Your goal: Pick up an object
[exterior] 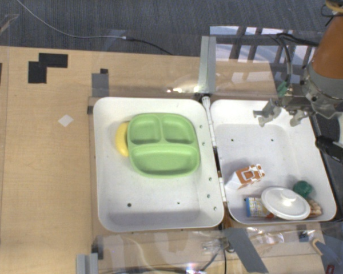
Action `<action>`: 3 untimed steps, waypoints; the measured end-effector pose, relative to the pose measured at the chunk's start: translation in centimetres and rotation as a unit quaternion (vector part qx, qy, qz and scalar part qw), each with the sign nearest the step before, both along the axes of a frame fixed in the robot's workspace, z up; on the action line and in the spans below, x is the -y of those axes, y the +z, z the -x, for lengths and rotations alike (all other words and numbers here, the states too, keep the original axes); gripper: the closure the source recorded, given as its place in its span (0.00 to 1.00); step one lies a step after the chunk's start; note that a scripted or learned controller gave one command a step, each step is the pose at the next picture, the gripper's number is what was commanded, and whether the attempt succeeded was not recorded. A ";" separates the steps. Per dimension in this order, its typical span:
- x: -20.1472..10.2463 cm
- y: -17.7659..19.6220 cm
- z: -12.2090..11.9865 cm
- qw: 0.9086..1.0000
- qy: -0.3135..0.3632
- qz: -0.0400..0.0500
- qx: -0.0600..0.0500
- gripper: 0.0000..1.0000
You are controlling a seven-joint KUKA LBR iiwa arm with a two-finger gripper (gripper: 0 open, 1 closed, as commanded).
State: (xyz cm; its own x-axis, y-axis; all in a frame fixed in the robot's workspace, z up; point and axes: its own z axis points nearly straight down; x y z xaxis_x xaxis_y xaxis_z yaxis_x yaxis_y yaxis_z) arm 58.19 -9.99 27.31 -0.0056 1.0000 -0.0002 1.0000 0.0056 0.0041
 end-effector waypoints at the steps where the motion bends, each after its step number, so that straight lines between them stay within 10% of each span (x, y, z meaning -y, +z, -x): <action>1: 7.1 -11.4 -6.0 0.998 -0.062 0.000 -0.001 0.00; 2: 6.3 -10.4 -2.4 1.000 0.030 0.000 0.001 0.00; 3: 4.5 -18.5 1.8 1.000 0.004 0.000 0.003 0.00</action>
